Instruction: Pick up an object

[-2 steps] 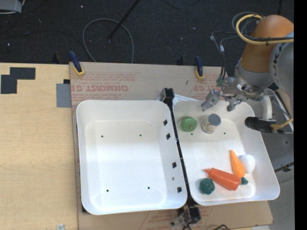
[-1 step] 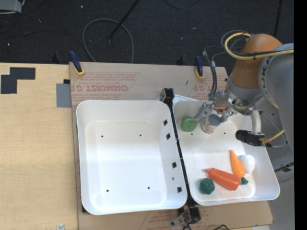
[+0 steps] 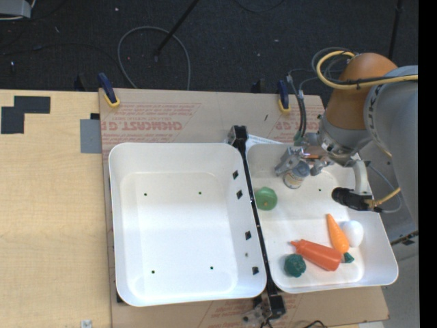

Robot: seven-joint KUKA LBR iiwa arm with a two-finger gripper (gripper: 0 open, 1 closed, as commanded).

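- Right now the gripper (image 3: 295, 172) hangs low over the far end of the R bin (image 3: 390, 268), near its back wall. The arm (image 3: 399, 115) comes in from the right.
- Tool state: apart or together, can't tell from this angle. No obj is seen clamped in it.
- Objs to pick all lie in the R bin, towards its middle and front, apart from the gripper.
- Green ball (image 3: 265, 198): by the bin's left wall, just beside the joint btwn the bins. It's the nearest obj to the gripper, down-left of it.
- Long carrot (image 3: 318, 253): near the front, lying approx. across the bin, thin tip pointing left.
- Short carrot (image 3: 336, 232): tilted, thin tip up towards mid-bin, lower end right by the long carrot's thick end.
- White ball (image 3: 354, 233): just right of the short carrot, seems to touch it, near the right wall.
- Dark green lump (image 3: 295, 266): at the front, just below the long carrot's tip.
- L bin (image 3: 177, 289) sits alongside, rims meeting in the middle.
- Both bins rest on cardboard (image 3: 171, 118), w/ two blue clamps (image 3: 107, 91) at its back edge.
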